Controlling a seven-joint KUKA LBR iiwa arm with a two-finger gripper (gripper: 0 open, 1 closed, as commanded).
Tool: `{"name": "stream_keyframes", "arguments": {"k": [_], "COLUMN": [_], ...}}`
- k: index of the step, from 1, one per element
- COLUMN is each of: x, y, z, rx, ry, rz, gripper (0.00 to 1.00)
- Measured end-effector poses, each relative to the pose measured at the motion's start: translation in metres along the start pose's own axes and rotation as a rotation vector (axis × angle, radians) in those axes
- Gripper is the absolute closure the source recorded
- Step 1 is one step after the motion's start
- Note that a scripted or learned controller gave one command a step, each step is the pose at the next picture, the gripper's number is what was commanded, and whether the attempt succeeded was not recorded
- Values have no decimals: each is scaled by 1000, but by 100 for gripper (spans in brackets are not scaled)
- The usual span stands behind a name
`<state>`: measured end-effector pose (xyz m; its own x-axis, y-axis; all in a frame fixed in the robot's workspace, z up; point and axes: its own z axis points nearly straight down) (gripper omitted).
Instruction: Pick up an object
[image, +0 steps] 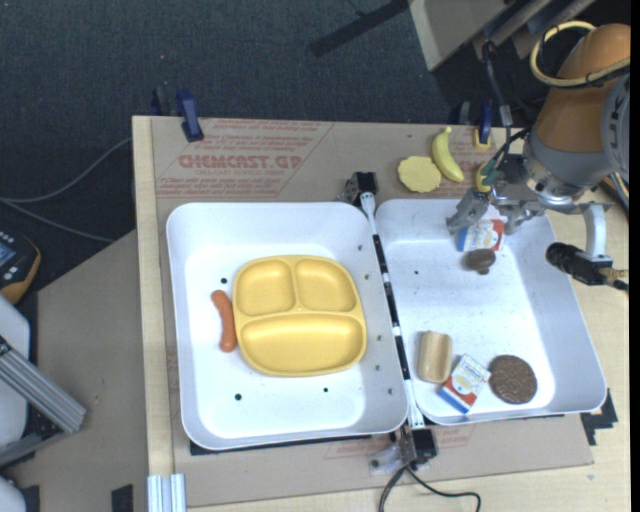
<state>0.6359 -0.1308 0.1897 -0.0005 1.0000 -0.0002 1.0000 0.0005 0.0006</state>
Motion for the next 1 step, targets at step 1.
{"name": "stream_keyframes", "arguments": {"k": [1], "x": [-52], "y": [2], "z": [85], "rx": [7], "ry": [1], "rz": [4], "gripper": [0]}}
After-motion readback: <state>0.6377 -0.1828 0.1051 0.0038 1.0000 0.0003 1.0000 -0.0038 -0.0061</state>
